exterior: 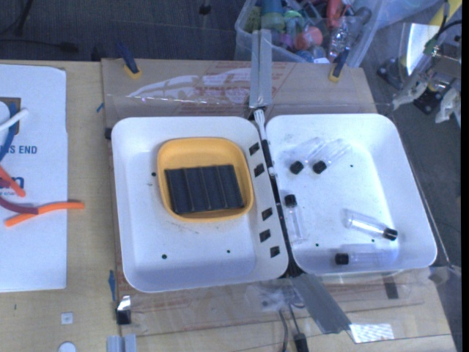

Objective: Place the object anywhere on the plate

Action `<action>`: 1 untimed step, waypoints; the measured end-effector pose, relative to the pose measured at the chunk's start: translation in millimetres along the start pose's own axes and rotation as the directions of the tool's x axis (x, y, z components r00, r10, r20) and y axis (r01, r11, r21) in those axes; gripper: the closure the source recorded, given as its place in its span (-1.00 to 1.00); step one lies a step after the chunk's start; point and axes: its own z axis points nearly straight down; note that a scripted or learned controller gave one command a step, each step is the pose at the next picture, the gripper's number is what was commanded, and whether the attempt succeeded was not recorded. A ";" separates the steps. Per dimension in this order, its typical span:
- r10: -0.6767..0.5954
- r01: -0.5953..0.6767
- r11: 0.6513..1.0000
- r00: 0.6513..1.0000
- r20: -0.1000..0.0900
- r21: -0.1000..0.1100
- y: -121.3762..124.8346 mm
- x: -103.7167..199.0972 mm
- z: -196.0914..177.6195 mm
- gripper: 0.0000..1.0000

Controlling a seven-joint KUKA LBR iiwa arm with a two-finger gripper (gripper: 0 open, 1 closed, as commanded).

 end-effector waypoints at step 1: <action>0.017 -0.017 1.000 1.000 0.001 0.000 -0.5 -0.4 27.8 -1.00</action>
